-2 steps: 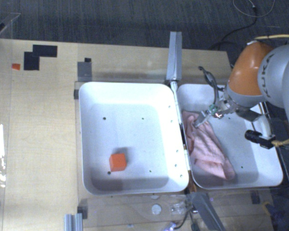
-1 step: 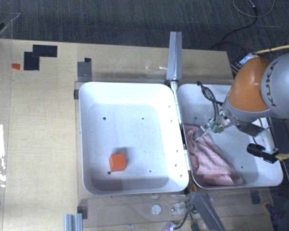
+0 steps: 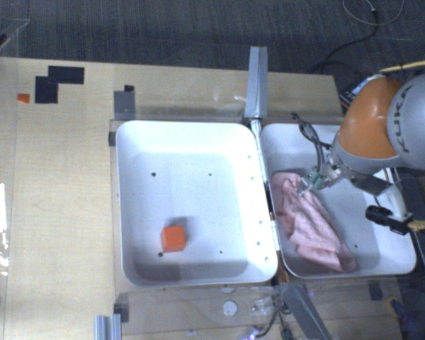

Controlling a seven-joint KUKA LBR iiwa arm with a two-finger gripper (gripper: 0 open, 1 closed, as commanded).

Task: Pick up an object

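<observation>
Pink cloth (image 3: 309, 223) lies diagonally.

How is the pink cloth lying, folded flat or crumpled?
Crumpled. The cloth lies bunched in the right bin, with uneven folds and wrinkles along it, not flat.

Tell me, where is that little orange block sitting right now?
The orange block lies in the left bin of the camera view, toward its near-left corner. It is far from the pink cloth, which lies in the right bin.
</observation>
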